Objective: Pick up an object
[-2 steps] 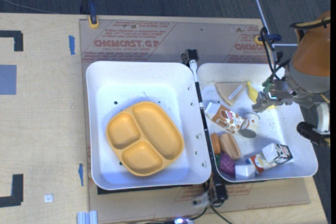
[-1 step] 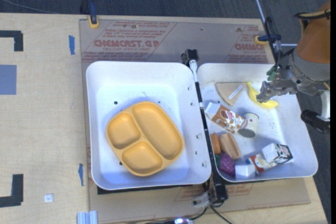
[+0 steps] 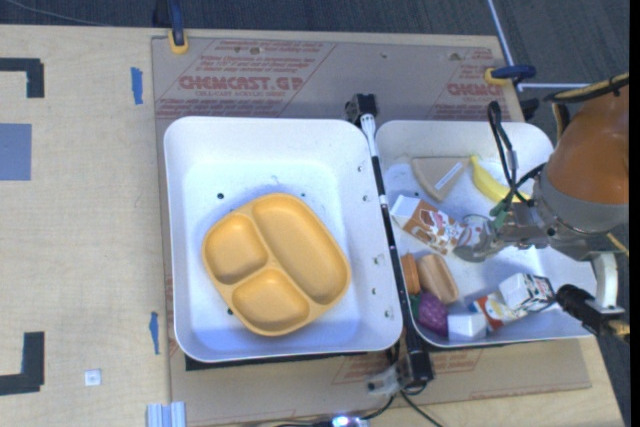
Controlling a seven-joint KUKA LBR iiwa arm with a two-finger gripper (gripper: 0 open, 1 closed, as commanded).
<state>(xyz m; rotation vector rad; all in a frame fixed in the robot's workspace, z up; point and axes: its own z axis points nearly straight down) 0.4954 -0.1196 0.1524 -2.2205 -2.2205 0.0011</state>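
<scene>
Objects: I see the loose items all in the right bin, none lifted clear of it.
Snack packet: a brown and white packet lies near the bin's middle, just left of the gripper.
Hot dog: a toy hot dog rests by the bin's left wall, below the packet.
Purple piece: a small purple item sits just beneath the hot dog, near the bin's front edge.
Banana: a yellow banana lies toward the back of the bin, beside a tan wedge.
Small carton: a white and red carton lies toward the front right, below the gripper.
Gripper: I read the gripper low over the bin's centre, close to the packet's right end; I cannot tell whether its fingers are parted or closed, or whether they grip anything.
Arm: the grey arm with its orange band comes in from the right over the bin's right side.
Left bin: the left bin carries a yellow divided tray with three compartments, lying aslant.
Bench: both bins sit on a brown board printed in red.
</scene>
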